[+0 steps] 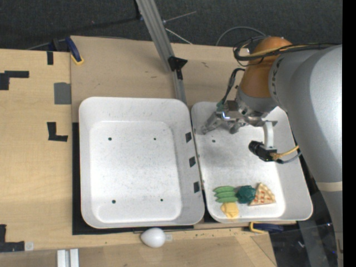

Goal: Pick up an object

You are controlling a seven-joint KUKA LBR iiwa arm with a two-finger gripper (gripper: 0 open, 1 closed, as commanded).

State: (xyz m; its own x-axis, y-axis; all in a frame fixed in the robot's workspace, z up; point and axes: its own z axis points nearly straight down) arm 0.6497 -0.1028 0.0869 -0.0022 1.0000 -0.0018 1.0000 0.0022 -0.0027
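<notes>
— Toys point(245, 196), a small cluster: green pods, dark green lump, yellow piece, pizza wedge, near corner of right bin point(295, 204). Handling?

— Likely light, rigid plastic, possibly slick. Pizza wedge: take across its flat sides.

— Claw point(222, 121)?

— At the bin's far end, well apart from them, holding nothing. Fingers look spread.

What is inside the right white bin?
At the near end of the right white bin lie a green pod-shaped toy, a dark green leafy piece, a yellow piece and a pizza-slice toy. The grey arm covers the far right corner.
</notes>
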